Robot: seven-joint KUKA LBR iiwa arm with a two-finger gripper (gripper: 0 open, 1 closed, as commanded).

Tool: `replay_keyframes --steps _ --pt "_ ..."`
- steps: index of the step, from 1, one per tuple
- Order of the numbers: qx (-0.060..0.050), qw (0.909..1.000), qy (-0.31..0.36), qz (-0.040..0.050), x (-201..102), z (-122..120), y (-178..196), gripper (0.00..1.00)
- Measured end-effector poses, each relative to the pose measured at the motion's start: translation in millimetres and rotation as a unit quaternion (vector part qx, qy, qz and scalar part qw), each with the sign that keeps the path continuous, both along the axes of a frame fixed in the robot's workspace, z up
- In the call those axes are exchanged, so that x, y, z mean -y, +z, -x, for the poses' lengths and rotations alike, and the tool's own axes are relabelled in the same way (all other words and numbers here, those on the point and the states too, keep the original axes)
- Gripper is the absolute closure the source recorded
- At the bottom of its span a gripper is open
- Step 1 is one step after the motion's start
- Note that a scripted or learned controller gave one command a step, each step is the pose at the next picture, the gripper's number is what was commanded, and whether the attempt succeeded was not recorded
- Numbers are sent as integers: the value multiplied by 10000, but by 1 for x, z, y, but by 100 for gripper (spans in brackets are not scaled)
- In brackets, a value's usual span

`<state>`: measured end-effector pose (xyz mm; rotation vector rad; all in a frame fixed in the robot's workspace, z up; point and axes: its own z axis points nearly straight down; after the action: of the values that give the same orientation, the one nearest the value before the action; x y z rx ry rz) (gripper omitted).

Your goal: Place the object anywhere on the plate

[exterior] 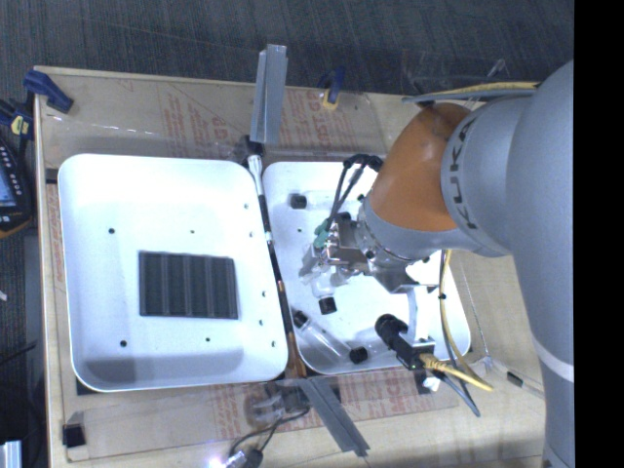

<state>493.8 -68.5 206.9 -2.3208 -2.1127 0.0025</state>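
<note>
Pincer [330,254]: positioned over the middle of the right bin [285,179]; it cannot be told whether it is open or closed, the view being masked by the wrist.
Object: taken to be one of the small dark pieces in the right bin. The black block [327,305] lies just below the pincer and apart from it, and nothing is seen to be held.
Plate [188,284]: a dark ribbed rectangle laid flat in the left bin [97,222], well apart from the pincer.
Risk, grasp: a glancing closure is judged likely, since so small a piece could be pushed aside on the smooth floor.
Risk, carry: a loosely held piece could be dropped short of the plate.
Obstruction: the adjoining bin rims [265,232] must be cleared.
Surroundings: an upper dark piece [297,201] and a lower dark piece [358,356] are scattered nearby; both bins are carried by the table [146,96].
</note>
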Motion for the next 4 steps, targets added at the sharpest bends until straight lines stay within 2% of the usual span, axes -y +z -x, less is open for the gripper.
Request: replay_keyframes --steps 1,2,3,4 --pt "-18 9935 -1135 1 -69 18 -16 100" --pt "-21 9501 -3121 13 -130 8 -17 100" --pt "-22 9046 -4263 25 -203 2 25 100" --pt "-26 9072 -4207 26 -205 -58 -24 100"
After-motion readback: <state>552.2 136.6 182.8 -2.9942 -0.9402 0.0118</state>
